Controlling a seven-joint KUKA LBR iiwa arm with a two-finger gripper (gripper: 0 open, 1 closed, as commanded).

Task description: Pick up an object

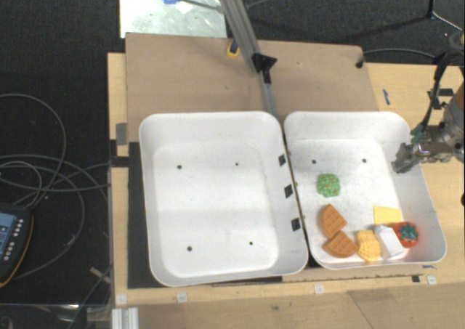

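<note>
Gripper (404,158) sits at the right rim of the right bin (341,126), poking in from the view's right edge; whether it is apart or together cannot be told from this angle, and nothing shows clamped in it. Well apart from it, the objects lie in the right bin's near half. A green bumpy ball (328,185) rests alone near the bin's middle. Nearer the front, two orange waffle pieces (333,220) lie just beside each other, with a yellow waffle piece (369,246) to their right. A yellow block (387,214) sits above a white piece (390,241), and a red item with a green top (407,234) lies in the front right corner. Beside this bin, the left bin (156,131) is joined to it by black clips (288,190) along the shared edge. Both stand on a brown bench (189,73).
</note>
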